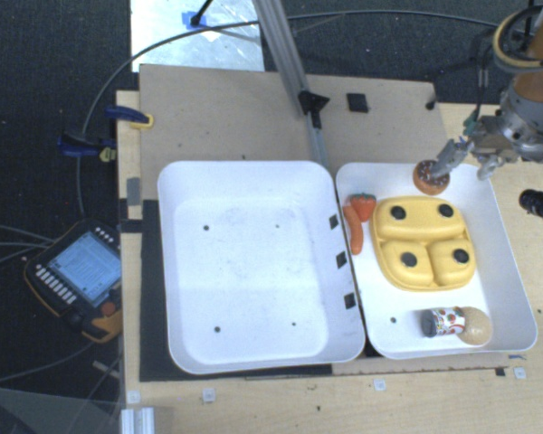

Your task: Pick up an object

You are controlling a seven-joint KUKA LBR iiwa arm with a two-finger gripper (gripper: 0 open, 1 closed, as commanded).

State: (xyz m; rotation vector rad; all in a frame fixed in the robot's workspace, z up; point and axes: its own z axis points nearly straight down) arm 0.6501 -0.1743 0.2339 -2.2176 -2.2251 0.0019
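The right bin [507,269] holds a small brown round object [430,179] near its far edge. It also holds an orange carrot [356,221], a big yellow block with black dots [425,240] and a small patterned bottle with a tan round end [454,324]. My gripper [462,170] hangs over the bin's far right corner, open. Its left fingertip [445,161] is just above the brown object, and nothing sits between the fingers.
The left bin [244,260] lies beside the right one. A slanted metal pole [285,48] crosses the far side of the bench. A teach pendant [77,278] and cables lie off the bench to the left.
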